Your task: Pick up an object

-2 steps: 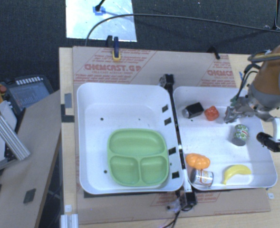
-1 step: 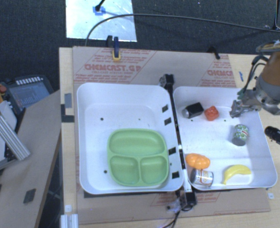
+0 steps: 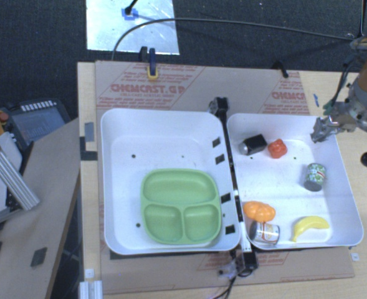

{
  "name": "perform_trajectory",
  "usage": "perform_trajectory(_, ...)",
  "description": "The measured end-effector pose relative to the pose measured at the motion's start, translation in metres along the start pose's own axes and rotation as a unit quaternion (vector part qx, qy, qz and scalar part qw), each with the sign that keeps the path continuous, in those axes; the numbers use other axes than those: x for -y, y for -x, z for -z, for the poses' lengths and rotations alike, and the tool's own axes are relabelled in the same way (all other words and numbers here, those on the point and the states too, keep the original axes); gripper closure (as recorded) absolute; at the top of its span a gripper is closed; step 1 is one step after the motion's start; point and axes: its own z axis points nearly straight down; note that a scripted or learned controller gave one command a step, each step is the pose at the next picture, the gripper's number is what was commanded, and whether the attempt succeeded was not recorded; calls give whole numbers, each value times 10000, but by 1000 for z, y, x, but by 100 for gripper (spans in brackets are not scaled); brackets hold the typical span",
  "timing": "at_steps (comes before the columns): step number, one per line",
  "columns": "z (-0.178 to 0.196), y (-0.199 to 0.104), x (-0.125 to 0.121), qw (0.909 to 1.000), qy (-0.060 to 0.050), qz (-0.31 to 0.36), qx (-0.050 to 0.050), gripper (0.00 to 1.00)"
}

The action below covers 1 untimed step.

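**Tool at the bin's far corner, nothing seen in it**

The tool (image 3: 321, 129) hangs at the far right corner of the right bin (image 3: 351, 220), over its rim. Nothing shows between its tips; how far apart they stand is too small and blurred to tell.

What could go wrong: the tool sits right at the bin wall, so a straight descent from here would likely meet the rim or bare floor and close on nothing. The nearest pieces are also awkward, in my judgement. The can (image 3: 314, 176) is round and may roll away if one tip touches first. The red piece (image 3: 277, 147) lies touching or almost touching the black piece (image 3: 253, 144), so a grasp there could nudge both or catch the wrong one. The orange piece (image 3: 258, 211) rests against the tin (image 3: 265, 232) in the bin's far-from-tool corner, crowded against the divider, leaving little room for the tips.

Where the candidates lie: the can is nearest, just below the tool and slightly inward. The red and black pieces lie to its left, at about the tool's level. The banana (image 3: 310, 225) lies well below it, apart from the others, and looks the least crowded. The green tray (image 3: 181, 205) sits in the left bin (image 3: 121, 167), well apart.
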Motion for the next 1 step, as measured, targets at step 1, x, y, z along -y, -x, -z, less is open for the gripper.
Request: perform_trajectory(1, 41, 0, -2, 10000, -11, 0, -3, 100)
